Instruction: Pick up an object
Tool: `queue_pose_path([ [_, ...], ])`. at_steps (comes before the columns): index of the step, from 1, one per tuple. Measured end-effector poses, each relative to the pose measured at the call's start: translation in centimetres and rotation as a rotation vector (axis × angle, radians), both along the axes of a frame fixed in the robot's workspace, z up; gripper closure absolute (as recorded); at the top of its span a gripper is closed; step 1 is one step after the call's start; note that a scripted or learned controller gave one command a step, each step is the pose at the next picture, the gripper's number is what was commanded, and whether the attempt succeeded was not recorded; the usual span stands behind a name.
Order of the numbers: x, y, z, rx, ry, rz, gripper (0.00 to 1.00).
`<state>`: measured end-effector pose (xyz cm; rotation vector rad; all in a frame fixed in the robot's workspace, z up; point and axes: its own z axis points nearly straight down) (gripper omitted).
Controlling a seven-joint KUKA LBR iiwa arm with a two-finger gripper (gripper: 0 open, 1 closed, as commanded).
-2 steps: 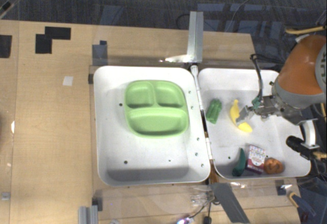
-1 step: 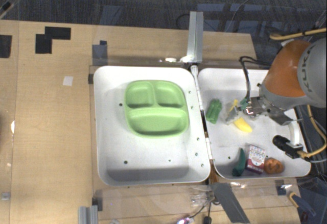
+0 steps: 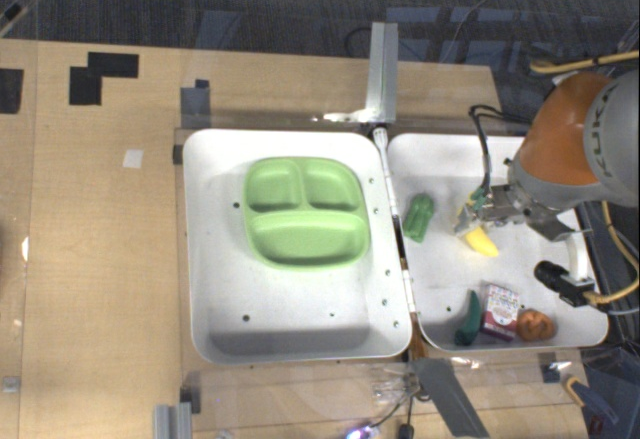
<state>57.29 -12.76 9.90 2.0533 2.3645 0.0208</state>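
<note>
The right bin (image 3: 440, 162) holds several small objects. A light green rounded piece (image 3: 418, 217) lies near its left wall. A yellow piece (image 3: 483, 244) sits in the middle. Along the front lie a dark green piece (image 3: 468, 318), a small printed box (image 3: 500, 310) and a brown-orange round item (image 3: 535, 325). My gripper (image 3: 486, 213) hangs low in this bin, just above and behind the yellow piece, close to it or touching it. The arm's orange band (image 3: 560, 142) rises behind it to the right.
The left bin (image 3: 215, 317) carries a light green divided plate (image 3: 303, 210) in its middle. A metal post (image 3: 383, 67) stands at the back between the bins. Cables run along the right bin's right side (image 3: 590, 277).
</note>
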Motion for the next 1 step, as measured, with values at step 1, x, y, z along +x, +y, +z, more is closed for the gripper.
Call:
queue_pose_path([
  [1,-0.47,6.88,13.44,-0.004,0.013,0.064,1.0],
])
